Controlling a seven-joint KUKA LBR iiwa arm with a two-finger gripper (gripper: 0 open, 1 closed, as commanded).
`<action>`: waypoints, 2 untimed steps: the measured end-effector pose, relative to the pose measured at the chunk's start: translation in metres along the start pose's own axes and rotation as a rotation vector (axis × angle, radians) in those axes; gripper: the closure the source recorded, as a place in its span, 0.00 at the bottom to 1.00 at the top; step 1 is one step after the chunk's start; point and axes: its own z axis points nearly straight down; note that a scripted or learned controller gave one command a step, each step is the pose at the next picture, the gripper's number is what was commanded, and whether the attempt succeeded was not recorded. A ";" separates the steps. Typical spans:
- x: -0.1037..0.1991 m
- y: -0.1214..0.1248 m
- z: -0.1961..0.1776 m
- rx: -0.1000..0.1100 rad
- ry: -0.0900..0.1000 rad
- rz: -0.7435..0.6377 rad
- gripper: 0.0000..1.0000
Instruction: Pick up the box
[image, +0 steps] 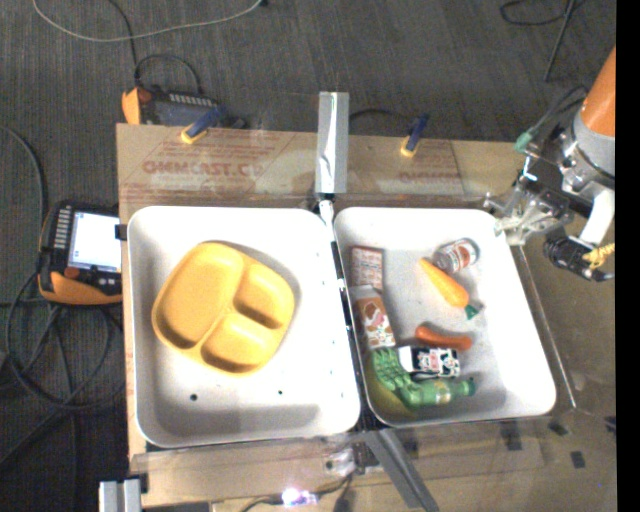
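A small reddish-brown box (367, 267) lies flat in the right bin (535, 375), near its left wall at the back. Just in front of it is a second small carton (375, 322) printed in red and white. The gripper (515, 215) hangs at the end of the grey arm (590, 150), above the back right corner of the right bin. It is well to the right of both boxes and touches nothing.
The right bin also holds a tin can (458, 255), a carrot (447, 285), a red sausage (443, 337), a black-and-white packet (432, 360) and a green toy (420, 388). A yellow divided tray (226, 305) lies in the left bin (160, 400).
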 end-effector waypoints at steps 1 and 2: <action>0.029 -0.006 0.142 0.003 0.001 0.079 1.00; 0.030 0.076 0.242 0.000 0.004 -0.149 1.00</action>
